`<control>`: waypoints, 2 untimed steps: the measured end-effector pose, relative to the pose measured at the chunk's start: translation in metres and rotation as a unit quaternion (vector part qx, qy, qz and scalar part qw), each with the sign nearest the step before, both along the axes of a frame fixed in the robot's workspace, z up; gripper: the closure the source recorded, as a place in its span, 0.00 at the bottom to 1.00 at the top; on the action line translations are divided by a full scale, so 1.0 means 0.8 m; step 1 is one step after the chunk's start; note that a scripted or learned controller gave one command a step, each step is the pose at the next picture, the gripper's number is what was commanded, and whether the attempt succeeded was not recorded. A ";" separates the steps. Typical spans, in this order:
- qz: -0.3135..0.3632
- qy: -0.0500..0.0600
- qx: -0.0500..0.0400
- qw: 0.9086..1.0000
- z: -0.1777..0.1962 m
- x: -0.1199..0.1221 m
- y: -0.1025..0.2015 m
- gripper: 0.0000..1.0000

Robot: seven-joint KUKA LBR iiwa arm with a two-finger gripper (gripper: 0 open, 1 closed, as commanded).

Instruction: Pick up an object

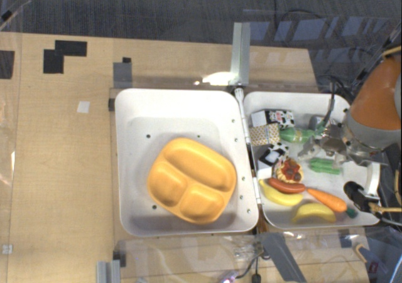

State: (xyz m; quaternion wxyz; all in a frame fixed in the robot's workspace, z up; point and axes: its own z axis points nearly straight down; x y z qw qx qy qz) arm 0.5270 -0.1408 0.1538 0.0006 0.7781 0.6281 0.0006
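- Wooden surface carries two shallow white bins side by side.
- Left bin: yellow three-compartment tray, lying tilted near the middle.
- Right bin: cluttered with small toy items.
- Front of right bin: two bananas, one under a red chili, the other near the front wall; carrot between them, pointing right.
- Pizza slice toy just above the chili.
- Back of bin: black-and-white cow-print item, green pieces beside it.
- Arm with orange band reaches in from right; hand low over the bin's middle-right, near the green pieces.
- Hand fingers: cannot tell if spread or closed; nothing seen held.
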 end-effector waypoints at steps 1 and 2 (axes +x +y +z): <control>0.063 -0.006 -0.001 0.998 -0.079 -0.041 0.017 0.00; 0.100 -0.002 -0.001 0.995 -0.011 -0.048 -0.030 0.00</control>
